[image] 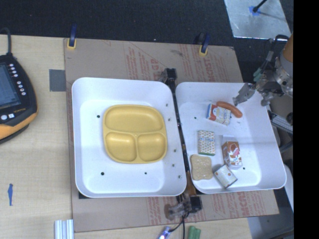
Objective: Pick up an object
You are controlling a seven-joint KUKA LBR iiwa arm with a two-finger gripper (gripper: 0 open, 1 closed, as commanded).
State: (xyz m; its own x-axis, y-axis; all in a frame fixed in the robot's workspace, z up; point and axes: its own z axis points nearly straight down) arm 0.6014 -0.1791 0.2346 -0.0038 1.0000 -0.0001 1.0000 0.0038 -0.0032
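Two white bins sit side by side on a brown board on the bench. The left bin [84, 133] has a yellow plate [134, 133] in it. The plate has three parts: one long part on the far side and two small parts on the near side.

The right bin [264, 133] has small toy foods in it. A hot dog [230, 108] lies on the far side, touching a small red and white carton [219, 114] just left of it. Nearer, there is a green and white packet [206, 142]. Right of the packet is a red box [232, 154]. A tan slice of bread [201, 167] lies near the front, and a small grey can [226, 176] lies tilted just right of it.

The arm comes in from the right. The gripper [254, 94] hangs over the far right side of the right bin, a little right of the hot dog. Its two fingers are spread apart, and nothing is between them. One grey finger [243, 93] points down toward the hot dog but is not touching it.

A black and orange screen pad [15, 98] lies on the bench at the far left.
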